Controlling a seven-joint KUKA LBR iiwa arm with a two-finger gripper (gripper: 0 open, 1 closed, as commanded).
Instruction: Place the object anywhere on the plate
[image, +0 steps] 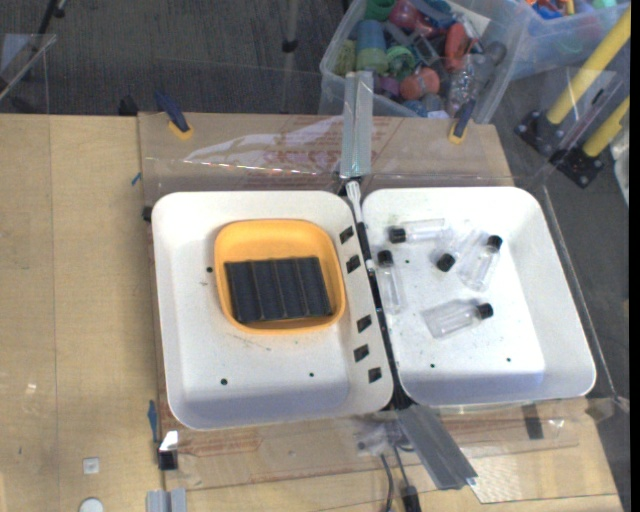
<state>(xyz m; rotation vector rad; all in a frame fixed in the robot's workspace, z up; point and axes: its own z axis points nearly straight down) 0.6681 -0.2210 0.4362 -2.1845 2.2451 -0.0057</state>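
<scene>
You've got clear vials (458, 317) lying loose in the right bin (560, 330), ready for picking, the yellow plate (228, 243) waits in the left bin (185, 360) as target, finger state unknowable.

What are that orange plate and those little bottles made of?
The orange plate looks like matte plastic: even colour, soft rounded rim. The little bottles are see-through with black caps, so clear plastic or glass; the view can't settle which.

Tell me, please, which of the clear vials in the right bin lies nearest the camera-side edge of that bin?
The vial with its black cap pointing right, lowest in the right bin. It lies alone below the others, which cluster higher, toward the bin's far side.
</scene>
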